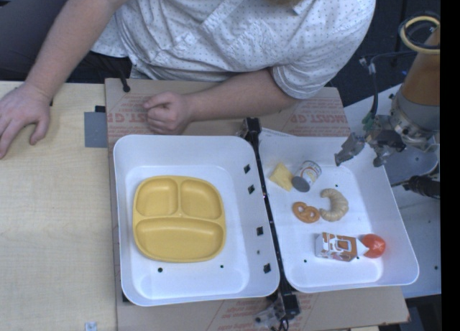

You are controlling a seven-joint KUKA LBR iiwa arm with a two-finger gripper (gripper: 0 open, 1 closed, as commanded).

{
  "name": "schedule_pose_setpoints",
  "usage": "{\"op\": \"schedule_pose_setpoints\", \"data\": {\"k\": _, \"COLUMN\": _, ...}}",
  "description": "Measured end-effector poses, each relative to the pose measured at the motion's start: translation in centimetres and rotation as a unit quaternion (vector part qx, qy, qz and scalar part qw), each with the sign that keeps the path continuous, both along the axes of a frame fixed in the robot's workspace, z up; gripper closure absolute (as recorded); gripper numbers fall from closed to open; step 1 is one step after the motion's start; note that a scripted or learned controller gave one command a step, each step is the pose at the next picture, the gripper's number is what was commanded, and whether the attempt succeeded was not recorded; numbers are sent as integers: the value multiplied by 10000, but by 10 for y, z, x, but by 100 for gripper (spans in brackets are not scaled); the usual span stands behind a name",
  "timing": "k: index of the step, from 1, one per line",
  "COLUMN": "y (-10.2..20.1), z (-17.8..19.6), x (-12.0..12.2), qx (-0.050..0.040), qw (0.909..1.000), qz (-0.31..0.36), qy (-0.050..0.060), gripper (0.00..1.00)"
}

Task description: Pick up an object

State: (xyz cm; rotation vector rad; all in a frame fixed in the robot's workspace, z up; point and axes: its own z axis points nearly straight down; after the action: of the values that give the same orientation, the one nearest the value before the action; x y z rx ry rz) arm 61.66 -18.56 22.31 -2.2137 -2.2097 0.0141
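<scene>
Over the far right corner of the right bin [402,250] the gripper [365,148] hangs with its two dark fingers spread apart and nothing between them. Every candidate lies nearer the camera and to the view's left of those fingers. Closest is the small can [307,174], tipped on its side with its long axis running up toward the far rim, touching or just beside a yellow cheese wedge [281,176]. Further down sit the croissant [334,204], curved with its long axis roughly up-down in view, the pretzel [305,212] just beside it, then a small carton [336,246] lying flat with a red piece [372,245] at its right end. My judgement is that the can is the shortest reach, though it may roll under a pinch. All rest on the bin's smooth white floor. The left bin [129,171] holds a yellow divided plate [178,218]. A person leans over the bench's far side, one fist [166,113] near the bins
</scene>
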Motion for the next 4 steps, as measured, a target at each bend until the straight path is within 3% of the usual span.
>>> {"op": "schedule_pose_setpoints", "data": {"k": 1, "y": 0, "z": 9, "x": 3, "qx": -12, "qw": 10000, "qz": 12, "qy": -66, "gripper": 0}}
{"op": "schedule_pose_setpoints", "data": {"k": 4, "y": 12, "z": -137, "x": 12, "qx": -15, "qw": 10000, "qz": 34, "qy": -61, "gripper": 0}}
